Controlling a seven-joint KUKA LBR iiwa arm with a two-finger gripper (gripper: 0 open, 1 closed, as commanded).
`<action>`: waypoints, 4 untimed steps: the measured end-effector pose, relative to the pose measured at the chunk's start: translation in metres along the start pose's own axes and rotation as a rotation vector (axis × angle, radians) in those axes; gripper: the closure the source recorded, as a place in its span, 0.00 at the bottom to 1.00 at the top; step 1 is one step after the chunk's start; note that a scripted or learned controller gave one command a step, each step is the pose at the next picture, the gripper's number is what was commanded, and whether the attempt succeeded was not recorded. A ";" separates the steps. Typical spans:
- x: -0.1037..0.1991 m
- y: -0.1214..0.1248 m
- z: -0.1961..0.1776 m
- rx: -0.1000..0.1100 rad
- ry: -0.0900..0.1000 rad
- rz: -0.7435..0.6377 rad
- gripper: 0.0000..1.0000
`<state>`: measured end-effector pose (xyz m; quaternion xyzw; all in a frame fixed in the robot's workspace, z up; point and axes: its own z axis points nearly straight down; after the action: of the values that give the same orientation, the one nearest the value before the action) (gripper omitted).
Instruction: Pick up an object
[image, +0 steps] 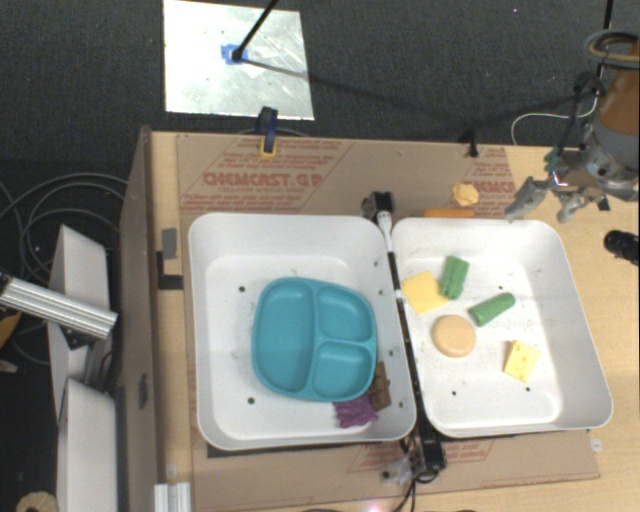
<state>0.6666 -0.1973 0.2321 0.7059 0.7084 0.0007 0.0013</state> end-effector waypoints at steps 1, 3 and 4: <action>0.050 -0.030 0.133 -0.008 -0.002 0.000 0.00; 0.051 -0.031 0.126 -0.005 0.000 -0.001 0.00; 0.069 -0.024 0.141 0.000 0.001 -0.003 0.00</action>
<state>0.6428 -0.1285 0.0909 0.7048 0.7094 0.0011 0.0012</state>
